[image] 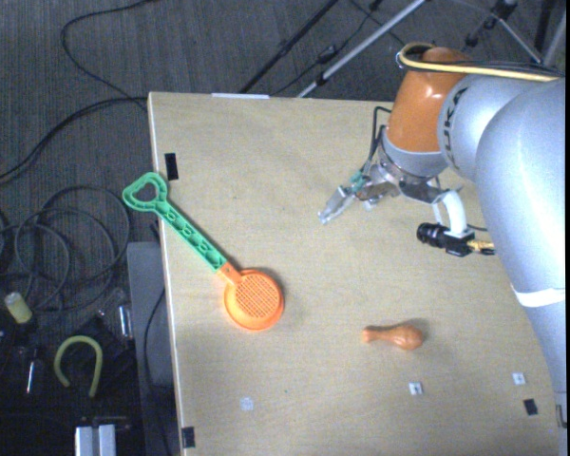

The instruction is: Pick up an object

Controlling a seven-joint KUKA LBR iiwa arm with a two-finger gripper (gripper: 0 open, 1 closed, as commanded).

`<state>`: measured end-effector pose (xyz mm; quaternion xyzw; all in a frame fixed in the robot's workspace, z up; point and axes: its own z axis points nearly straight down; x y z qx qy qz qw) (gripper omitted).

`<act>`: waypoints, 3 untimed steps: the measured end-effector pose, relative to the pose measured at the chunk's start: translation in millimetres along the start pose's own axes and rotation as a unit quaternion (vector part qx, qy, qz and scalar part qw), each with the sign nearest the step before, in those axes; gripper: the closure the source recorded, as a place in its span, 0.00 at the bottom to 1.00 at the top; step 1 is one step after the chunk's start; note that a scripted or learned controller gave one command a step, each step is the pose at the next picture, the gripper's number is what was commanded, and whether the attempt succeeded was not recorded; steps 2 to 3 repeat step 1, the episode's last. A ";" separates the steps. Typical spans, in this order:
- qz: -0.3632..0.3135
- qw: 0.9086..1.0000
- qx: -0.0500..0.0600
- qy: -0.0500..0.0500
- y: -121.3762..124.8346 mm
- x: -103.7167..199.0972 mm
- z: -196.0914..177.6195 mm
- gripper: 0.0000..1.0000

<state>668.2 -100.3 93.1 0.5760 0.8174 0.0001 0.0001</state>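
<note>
The strainer point(237, 278), green-handled with an orange mesh head, lay on the tabletop point(285, 141) well apart from the claw point(337, 205), down and to its left. An orange pear-shaped piece point(396, 335) lay below the claw, somewhat nearer. The claw hung over bare tabletop, between and above the two, gripping nothing; whether its fingers were parted I could not tell, as they showed too small and pale. I judged the step to be the approach, with no object yet chosen. The next move called for travelling over one object, aligning across its narrow part, then descending.
</note>
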 end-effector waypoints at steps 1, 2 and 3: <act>0.000 1.000 0.000 0.000 0.0 0.0 0.0 0.00; 0.000 1.000 0.000 0.000 0.0 0.0 0.0 0.00; 0.000 1.000 0.000 0.000 0.0 0.0 0.0 0.00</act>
